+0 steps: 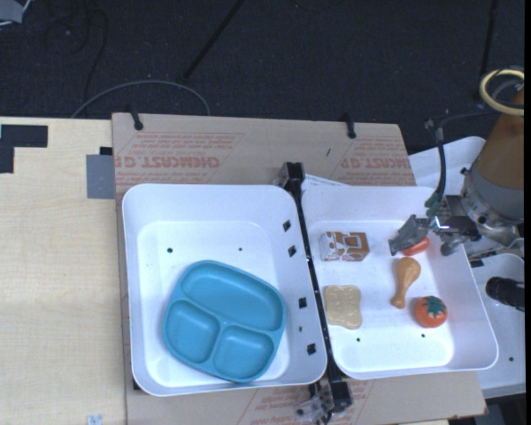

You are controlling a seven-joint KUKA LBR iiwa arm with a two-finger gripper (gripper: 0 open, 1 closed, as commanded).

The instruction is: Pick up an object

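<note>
Nearest to us, in the left bin (137, 237), we see a blue plate (223, 320) of smooth plastic, with rounded corners and three shallow compartments; it lies flat at about 6 o'clock of that bin. In the right bin (473, 348), a small red tomato (431, 312) with a green top sits at about 4 o'clock. At 7 o'clock lies a flat, pale beige piece (342, 306), like a slice of bread. A tan drumstick (405, 281) lies near the middle, narrow end down, just beside the tomato. At 11 o'clock sits a small brown and white block (346, 246); its print is too small to read. The gripper (418, 237) hangs at 2 o'clock, just above the drumstick's thick end. We see a bit of red under its dark fingers, but we cannot tell how far they are parted or whether they hold anything. The grey arm (496, 184) is cut off at the right.
</note>
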